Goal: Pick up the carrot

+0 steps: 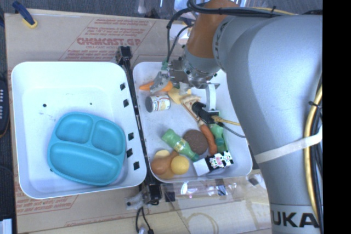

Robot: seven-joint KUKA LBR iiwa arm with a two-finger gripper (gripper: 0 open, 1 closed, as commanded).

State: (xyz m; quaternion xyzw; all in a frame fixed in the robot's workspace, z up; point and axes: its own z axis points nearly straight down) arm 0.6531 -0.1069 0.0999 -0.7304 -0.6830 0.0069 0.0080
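An orange pointed piece (146,85), which looks like the carrot's tip, lies at the upper left of the right bin (241,164). It sticks out leftward from beneath my gripper (163,80). The gripper hangs low over that spot, just above or touching the piece, and its body hides the rest of it. I cannot see whether anything is held. A second orange elongated item (207,137) with green beside it lies lower in the same bin, next to a brown round cookie (194,141).
The right bin also holds a small tipped jar (158,103), a pale yellow piece (184,97), a green item (175,141), two round orange and yellow fruits (171,165) and a cow-patterned carton (219,161). A blue divided plate (86,146) sits in the left bin (33,79).
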